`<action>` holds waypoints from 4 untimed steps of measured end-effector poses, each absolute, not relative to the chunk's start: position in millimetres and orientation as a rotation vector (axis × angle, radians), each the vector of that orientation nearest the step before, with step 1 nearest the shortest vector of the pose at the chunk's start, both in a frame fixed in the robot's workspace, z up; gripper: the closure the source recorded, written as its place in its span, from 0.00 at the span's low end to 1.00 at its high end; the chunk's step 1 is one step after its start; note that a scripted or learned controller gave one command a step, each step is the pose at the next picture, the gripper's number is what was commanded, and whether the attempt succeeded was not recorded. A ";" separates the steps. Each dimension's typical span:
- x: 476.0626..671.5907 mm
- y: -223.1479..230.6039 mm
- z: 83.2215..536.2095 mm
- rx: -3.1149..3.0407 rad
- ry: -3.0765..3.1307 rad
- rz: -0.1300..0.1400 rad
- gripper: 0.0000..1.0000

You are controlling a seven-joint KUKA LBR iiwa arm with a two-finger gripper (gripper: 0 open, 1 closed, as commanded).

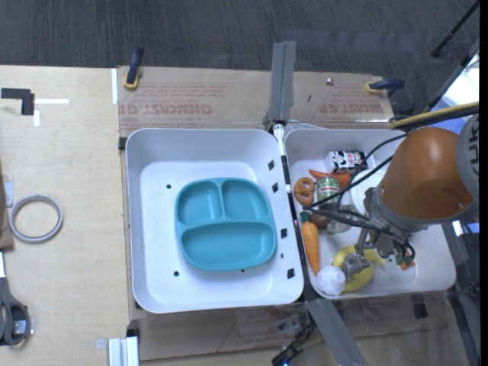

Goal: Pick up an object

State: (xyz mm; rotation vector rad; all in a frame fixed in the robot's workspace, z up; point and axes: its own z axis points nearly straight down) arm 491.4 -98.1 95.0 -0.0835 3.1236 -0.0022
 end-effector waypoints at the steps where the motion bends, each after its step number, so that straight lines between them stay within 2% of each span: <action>1: 537.6 -196.4 126.0 0.164 3.133 -0.001 0.00; 2: 478.2 -221.6 91.8 0.237 3.131 0.000 0.00; 3: 478.4 -221.3 91.9 0.231 3.131 0.000 0.00; 4: 543.4 -171.3 92.1 -0.048 3.137 0.001 0.00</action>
